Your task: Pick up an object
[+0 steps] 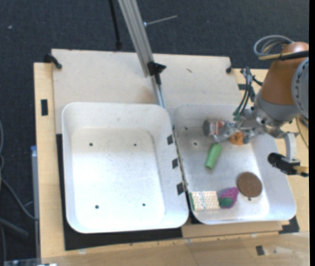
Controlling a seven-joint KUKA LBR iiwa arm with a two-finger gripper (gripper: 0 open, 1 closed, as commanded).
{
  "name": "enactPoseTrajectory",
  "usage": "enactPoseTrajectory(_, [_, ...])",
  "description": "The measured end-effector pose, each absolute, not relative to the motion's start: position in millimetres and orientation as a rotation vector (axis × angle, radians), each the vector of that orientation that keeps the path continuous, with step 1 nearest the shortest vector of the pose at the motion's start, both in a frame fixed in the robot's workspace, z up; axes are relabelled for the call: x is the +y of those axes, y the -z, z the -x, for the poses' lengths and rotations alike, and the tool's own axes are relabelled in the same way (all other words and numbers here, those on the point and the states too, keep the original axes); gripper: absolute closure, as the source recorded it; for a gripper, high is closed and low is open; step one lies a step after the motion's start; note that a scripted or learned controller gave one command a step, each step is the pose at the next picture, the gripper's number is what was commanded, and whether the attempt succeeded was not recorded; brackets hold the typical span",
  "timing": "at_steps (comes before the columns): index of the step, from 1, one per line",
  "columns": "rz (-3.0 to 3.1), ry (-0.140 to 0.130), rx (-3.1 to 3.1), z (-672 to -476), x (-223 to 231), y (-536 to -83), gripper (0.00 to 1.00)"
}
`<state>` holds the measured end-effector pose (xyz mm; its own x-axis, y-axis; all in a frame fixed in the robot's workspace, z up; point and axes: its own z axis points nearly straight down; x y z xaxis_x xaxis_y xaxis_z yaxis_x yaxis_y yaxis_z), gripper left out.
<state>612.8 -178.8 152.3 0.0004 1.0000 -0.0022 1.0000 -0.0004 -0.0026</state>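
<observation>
In the right-hand bin (273, 204), toward its twelve o'clock side, the gripper (236, 131) sits low over the floor of the tray, carried by the grey arm (282, 90) with its orange band that comes in from three o'clock. How far the claw is spread, and whether it has hold of anything, cannot be told from this slanted view: the metal of the wrist and the things beneath it blur together. Just at the gripper's nine o'clock lies a small silver can with a red label (215, 128), on its side, so close to the tool that contact or a gap cannot be made out. At the gripper's six o'clock, touching or nearly so, sits a small orange object (237, 139). A green cylinder (213, 155) lies tilted near the middle of the bin, at about seven o'clock from the gripper and apart from it. Toward the bin's six o'clock edge rest a round brown disc (249, 184), a purple and green toy (228, 197) just at the disc's eight o'clock, and a pale patterned block (204, 200) beside the toy at its nine o'clock. The left-hand bin (68, 148) lies at nine o'clock of all this.
</observation>
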Motion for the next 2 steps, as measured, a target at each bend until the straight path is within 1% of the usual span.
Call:
enactPoseTrajectory(1, [2.229, 0.002, -2.221, -614.5, -180.1, -166.9, 1.0])
enactPoseTrajectory(2, [2.227, 0.004, -2.223, -612.1, -180.6, -211.4, 1.0])
